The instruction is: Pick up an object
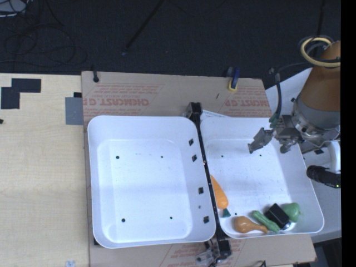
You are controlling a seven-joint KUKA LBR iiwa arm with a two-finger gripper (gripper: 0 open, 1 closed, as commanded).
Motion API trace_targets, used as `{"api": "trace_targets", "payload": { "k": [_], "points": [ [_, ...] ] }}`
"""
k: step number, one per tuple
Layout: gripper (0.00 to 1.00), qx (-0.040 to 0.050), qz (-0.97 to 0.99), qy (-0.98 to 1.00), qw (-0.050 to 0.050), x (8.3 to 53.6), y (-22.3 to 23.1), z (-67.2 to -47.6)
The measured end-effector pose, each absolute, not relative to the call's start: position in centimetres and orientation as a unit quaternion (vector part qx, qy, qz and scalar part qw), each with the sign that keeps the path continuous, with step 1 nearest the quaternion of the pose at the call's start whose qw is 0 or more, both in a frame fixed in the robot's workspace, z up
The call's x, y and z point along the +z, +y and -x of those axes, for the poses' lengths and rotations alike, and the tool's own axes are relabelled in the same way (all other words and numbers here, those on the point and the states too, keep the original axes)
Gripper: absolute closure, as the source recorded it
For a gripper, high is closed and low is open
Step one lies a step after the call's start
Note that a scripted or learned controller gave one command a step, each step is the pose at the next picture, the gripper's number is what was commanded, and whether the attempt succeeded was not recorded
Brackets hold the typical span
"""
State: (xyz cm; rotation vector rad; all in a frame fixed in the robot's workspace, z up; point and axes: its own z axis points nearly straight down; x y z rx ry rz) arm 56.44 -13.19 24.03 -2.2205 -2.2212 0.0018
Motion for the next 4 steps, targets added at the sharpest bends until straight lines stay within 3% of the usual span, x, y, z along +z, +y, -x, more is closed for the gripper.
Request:
{"api": "trace_targets", "payload": {
  "k": [1,2,3,4],
  "points": [
    [0.00,0.0024,0.705,-0.709,0.004,8.2,-12.6,-64.3],
    [0.00,-0.0029,0.706,-0.708,-0.003,19.6,-10.7,-64.6],
    [0.00,0.0019,0.708,-0.706,0.001,9.4,-9.3,-53.6],
    [0.00,-0.0040,0.707,-0.707,-0.008,36.1,-13.3,-56.9]
  ]
}}
